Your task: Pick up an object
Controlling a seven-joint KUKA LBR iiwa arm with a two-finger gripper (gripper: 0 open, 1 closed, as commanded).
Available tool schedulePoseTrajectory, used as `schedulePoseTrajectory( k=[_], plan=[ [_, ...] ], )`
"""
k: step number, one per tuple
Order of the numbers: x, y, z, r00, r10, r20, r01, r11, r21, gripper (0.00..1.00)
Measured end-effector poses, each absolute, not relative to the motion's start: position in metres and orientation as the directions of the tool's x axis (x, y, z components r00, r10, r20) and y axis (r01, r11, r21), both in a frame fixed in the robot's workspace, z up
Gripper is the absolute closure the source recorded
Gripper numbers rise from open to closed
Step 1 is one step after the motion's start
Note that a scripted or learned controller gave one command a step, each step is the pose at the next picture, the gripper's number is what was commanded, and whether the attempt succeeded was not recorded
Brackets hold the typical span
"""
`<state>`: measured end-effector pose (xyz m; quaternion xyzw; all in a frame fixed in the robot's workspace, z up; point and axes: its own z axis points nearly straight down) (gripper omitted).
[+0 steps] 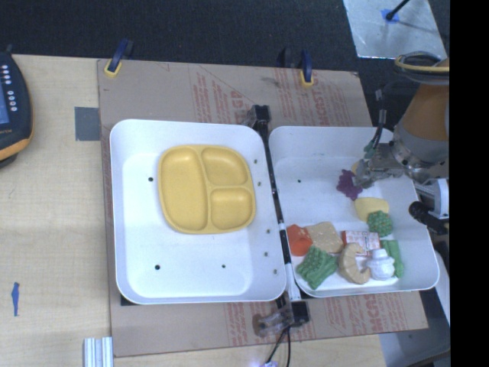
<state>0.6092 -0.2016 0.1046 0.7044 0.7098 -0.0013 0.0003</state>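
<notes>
The right bin (306, 147) holds a heap of toy food along its near side: a purple piece (348, 184), a yellow piece (370, 206), a green broccoli (379, 222), a tan piece (325, 237), a red piece (299, 240), a green ridged piece (316, 267), a red-and-white packet (361, 240) and a white piece (381, 264). My gripper (367, 167) reaches in from the right and hangs low over the bin, just right of and above the purple piece.
The left bin (130, 205) holds a yellow divided plate (206, 187). Blue and yellow clamps (116, 58) pin the cardboard sheet at the far edge. A black and orange pendant (11, 105) lies at the far left. The arm's orange band (424, 113) stands over the right bin's far right corner.
</notes>
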Motion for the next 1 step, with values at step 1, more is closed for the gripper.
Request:
schedulePoseTrajectory(
  k=[1],
  plan=[
    [0.6090,-0.2015,0.1041,-0.008,1.000,-0.002,1.000,0.008,-0.002,0.00]
  ],
)
